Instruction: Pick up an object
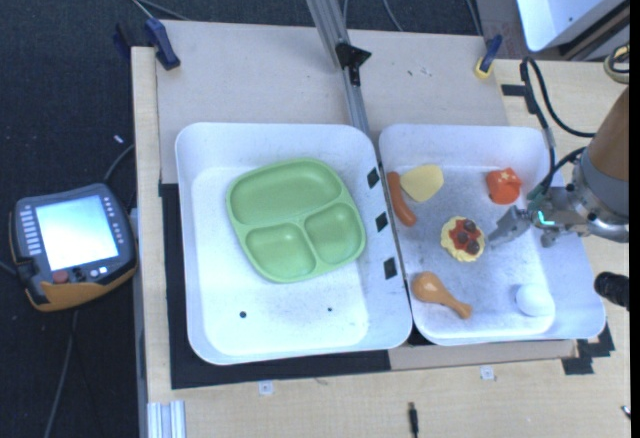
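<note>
Two shallow white bins are sitting side by side on the wooden bench (250, 66). The left bin (200, 326) is holding a green divided plate (296, 219) with three compartments, lying flat toward the bin's upper half.

The right bin (470, 138) is carrying the toy foods. Taking this bin's centre as the clock's middle, a hot dog sausage (402, 199) is lying at about ten o'clock, close against the left wall, with a yellow wedge (423, 182) just beside it at eleven o'clock. A red tomato-like piece (504, 186) is resting at about one o'clock. A small round pizza or tart (463, 238) with red topping is sitting near the centre. A chicken drumstick (440, 293) is lying at seven o'clock, and a white egg-like ball (532, 300) is sitting at five o'clock near the bin's lower right corner.

The arm is reaching in at three o'clock, and its gripper (508, 225) is hanging low over the right bin, just to the right of the pizza. Its dark fingers are pointing toward the pizza with nothing between them, but whether they are spread or closed cannot be told.

A teach pendant (70, 244) with a lit screen is lying on the floor at nine o'clock from the bench.
</note>
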Motion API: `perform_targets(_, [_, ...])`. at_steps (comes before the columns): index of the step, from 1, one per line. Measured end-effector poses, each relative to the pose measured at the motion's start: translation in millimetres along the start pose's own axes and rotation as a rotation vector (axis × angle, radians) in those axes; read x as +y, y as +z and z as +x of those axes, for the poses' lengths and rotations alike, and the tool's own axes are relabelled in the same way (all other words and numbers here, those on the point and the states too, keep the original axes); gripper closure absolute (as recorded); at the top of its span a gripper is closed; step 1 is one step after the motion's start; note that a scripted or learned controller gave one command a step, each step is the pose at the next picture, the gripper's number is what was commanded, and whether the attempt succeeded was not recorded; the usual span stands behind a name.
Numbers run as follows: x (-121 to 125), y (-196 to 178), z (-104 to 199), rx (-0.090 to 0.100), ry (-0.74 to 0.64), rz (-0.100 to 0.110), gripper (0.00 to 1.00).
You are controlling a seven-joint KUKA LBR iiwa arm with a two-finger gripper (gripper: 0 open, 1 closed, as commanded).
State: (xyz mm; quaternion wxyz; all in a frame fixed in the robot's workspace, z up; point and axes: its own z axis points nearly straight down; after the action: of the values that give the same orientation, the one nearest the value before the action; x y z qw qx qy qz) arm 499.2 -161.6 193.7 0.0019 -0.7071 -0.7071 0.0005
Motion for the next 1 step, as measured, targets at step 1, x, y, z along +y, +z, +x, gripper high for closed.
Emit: perform_targets(1, [0.3, -0.3, 0.0, 0.000, 0.000, -0.001, 0.00])
